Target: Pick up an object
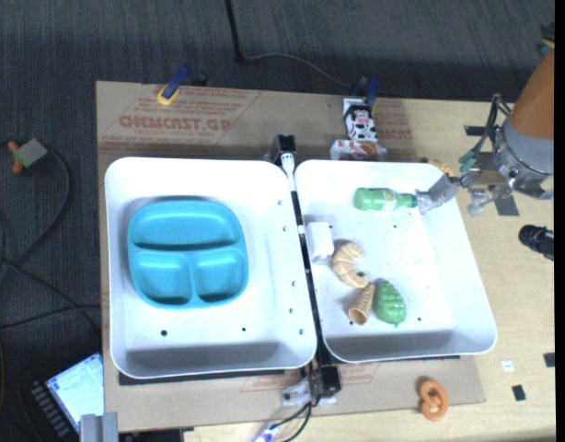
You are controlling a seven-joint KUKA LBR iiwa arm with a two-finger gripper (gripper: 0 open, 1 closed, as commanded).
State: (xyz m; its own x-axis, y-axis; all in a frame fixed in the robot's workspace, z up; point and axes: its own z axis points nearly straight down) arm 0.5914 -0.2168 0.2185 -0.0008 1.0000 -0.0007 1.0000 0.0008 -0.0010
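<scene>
The gripper (436, 194) sits at the upper right of the right bin (476, 274), its grey tip low over the bin floor. The slanted view does not show whether it is open or closed, and nothing can be seen held in it. Just left of the tip, possibly touching it, lies a green bottle (374, 198) on its side, its paler cap end pointing toward the gripper.

The likeliest failure is a glancing contact. The tip meets the bottle at its narrow end rather than across its body, so a closing motion would probably push the bottle along the floor or roll it away instead of trapping it. The bin's rim is also near, leaving little room to re-approach from the right.

Further down the frame, a white block (318, 240), a tan curled toy (349, 261), a cone (361, 304) and a green lumpy toy (389, 303) cluster together. A sliding bottle could knock into them. The left bin (117, 320) holds a blue divided plate (186, 251), well apart from all this.
</scene>
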